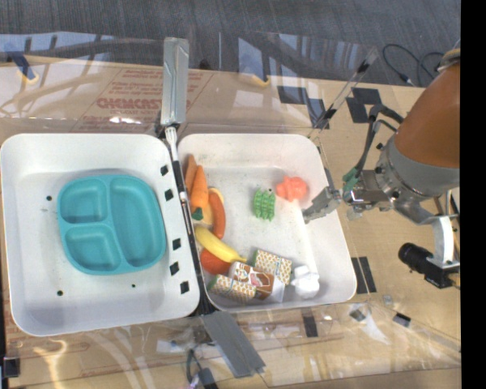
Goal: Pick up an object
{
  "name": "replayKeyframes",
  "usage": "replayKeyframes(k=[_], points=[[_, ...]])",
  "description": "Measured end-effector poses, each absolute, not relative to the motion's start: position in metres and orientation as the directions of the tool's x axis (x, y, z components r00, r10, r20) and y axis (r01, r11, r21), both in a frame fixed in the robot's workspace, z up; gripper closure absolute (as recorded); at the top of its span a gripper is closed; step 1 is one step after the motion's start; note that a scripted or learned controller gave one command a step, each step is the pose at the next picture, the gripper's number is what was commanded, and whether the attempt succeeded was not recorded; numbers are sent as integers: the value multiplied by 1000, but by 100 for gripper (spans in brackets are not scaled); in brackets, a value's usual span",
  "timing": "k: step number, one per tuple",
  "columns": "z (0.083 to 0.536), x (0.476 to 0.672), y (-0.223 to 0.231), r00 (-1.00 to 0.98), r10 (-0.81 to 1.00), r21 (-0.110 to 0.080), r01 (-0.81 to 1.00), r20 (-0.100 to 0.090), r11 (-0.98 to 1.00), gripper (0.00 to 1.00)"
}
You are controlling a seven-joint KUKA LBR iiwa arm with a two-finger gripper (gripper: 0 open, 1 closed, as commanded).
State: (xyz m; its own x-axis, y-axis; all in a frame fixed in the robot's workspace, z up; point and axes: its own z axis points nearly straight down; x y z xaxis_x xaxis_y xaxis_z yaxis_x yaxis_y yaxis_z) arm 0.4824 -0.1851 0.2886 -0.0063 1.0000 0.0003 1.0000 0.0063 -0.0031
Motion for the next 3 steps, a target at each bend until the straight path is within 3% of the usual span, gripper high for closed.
replayKeyframes(k=[1,2,3], points=[[265,487,-176,135,991,-6,991,2,-135,0],[113,477,-144,44,999,-3,999,1,-44,0],[91,526,-133,13,1000,-3,1000,1,-13,0]])
